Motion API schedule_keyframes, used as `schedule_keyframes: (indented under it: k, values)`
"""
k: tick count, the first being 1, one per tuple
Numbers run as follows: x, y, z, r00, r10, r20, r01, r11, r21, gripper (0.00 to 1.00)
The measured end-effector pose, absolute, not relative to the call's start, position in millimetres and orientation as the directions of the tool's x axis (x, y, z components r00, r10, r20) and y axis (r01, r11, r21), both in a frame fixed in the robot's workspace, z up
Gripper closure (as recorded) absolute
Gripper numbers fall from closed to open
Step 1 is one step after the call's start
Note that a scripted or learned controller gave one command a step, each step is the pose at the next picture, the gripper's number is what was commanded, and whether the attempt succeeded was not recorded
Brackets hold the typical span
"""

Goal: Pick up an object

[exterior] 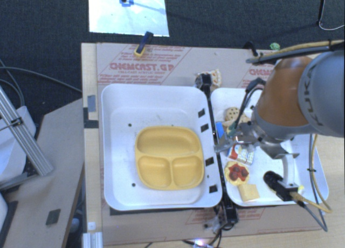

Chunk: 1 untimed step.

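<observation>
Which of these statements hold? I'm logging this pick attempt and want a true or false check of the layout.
1. A yellow divided tray lies in the left bin. True.
2. The arm hangs over the left bin. False: it is over the right bin.
3. The yellow tray holds a cookie. False: its compartments are bare; the cookie lies in the right bin.
4. A red item lies in the right bin, near the front. True.
5. The bins stand side by side. True.

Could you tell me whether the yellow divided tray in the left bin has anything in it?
Empty: the yellow tray shows three bare compartments.
</observation>
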<state>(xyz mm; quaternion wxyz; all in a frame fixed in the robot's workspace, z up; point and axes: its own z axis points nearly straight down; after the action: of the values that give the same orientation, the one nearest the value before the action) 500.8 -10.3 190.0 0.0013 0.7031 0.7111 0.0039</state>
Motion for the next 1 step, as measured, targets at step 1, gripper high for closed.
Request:
schedule_keyframes:
  k: [1]
  values:
    - [486.8,-100.6,227.4,0.006,1.0,-0.004,1.0,-0.006,0.006,0.0]
